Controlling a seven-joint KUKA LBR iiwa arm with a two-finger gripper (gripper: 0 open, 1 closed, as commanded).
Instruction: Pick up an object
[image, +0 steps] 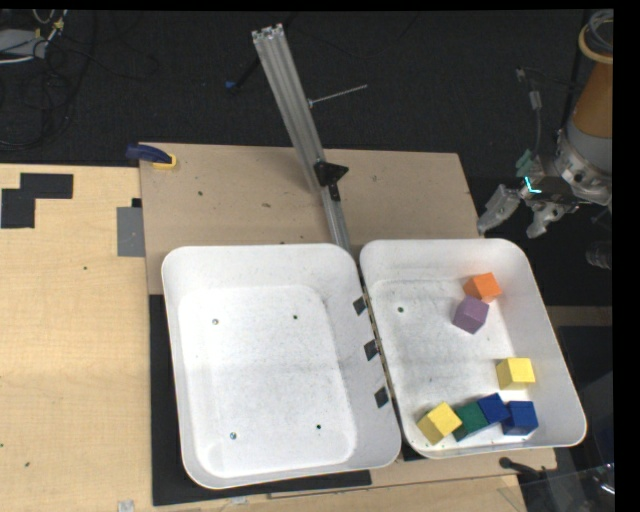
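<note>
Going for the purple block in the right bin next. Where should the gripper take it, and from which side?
Come straight down from above and close across the purple block's two free side faces. It sits apart from the bin walls, with only the orange block close at its upper right, so avoid that corner. The gripper hovers outside the bin.

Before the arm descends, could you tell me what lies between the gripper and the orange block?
Camera view: just the right bin's rim and bare white floor between gripper and orange block.

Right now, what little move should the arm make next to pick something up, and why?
Probably swing the gripper inward over the right bin, toward the orange block. The gripper hangs outside the bin's far corner holding nothing, and that block lies nearest, apart from the purple block.
</note>
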